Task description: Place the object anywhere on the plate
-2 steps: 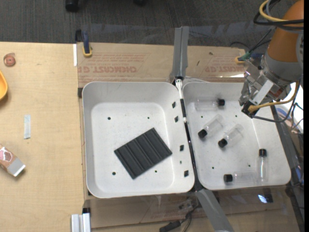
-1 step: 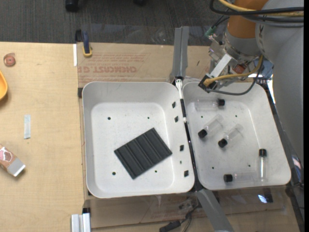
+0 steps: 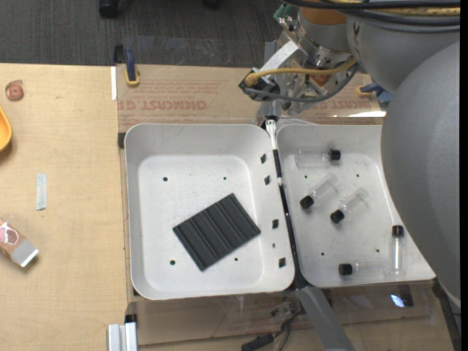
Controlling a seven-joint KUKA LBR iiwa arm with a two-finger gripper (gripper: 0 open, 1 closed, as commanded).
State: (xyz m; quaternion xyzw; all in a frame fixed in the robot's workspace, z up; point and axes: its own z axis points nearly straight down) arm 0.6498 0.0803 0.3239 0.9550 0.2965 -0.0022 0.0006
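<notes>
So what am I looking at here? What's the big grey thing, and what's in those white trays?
One camera looks down at a slant on a bench. The big grey shape at the right is a robot arm; its gripper hangs above the far edge where the two bins meet. The left bin holds a dark ribbed plate, lying flat and turned at an angle. The right bin holds several small clear vials with black caps, scattered apart. I see nothing between the gripper's fingers.
</notes>
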